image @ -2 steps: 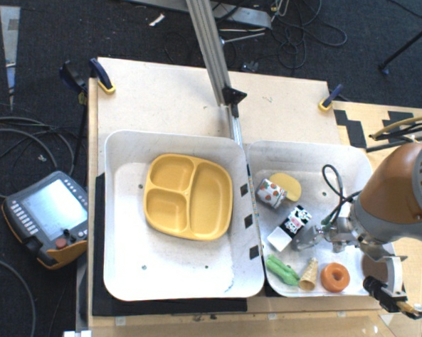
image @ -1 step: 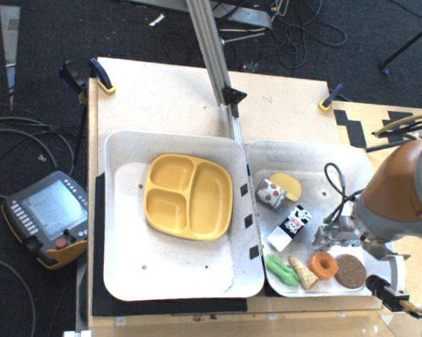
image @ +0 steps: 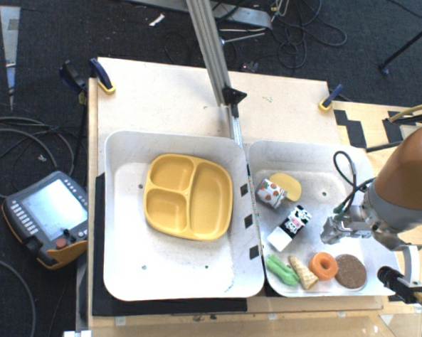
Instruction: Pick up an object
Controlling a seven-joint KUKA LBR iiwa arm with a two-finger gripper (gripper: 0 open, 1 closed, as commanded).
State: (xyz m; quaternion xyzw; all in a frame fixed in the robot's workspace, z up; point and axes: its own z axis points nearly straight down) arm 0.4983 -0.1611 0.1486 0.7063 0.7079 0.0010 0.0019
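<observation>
My claw [image: 333,231] hangs in the right bin [image: 318,158], can't tell how it's set. Orange donut ring [image: 324,266] sits just nearer than it, beside the brown cookie [image: 350,272], so straight toward me.

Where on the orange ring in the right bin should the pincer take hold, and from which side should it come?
Probably from above, across the upper rim of the orange ring: one finger in its hole, one outside. It lies flat, a cone touches its left and a brown disc sits close on its right, so those sides look crowded. The pincer hangs just above it.
</observation>
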